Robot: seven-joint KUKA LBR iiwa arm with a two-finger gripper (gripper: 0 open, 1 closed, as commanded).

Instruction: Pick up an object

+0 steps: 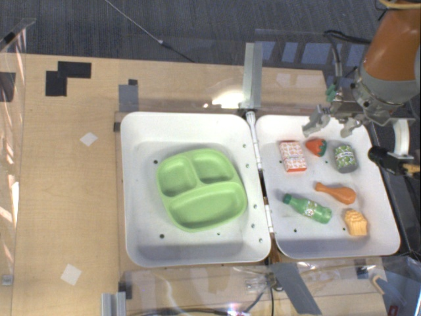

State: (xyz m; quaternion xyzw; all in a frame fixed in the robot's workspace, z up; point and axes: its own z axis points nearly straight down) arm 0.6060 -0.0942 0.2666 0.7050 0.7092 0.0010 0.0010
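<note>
bench (72, 196): wood top | bears: left bin (135, 176), right bin (381, 232)

Bright even overhead light, glare on the bench (227, 99) (above the bins), soft shadows, slightly soft focus

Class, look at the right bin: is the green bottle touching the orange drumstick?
Apart. The camera view shows the green bottle lying left of the orange drumstick, with a plain strip of the right bin's white floor between them.
</note>
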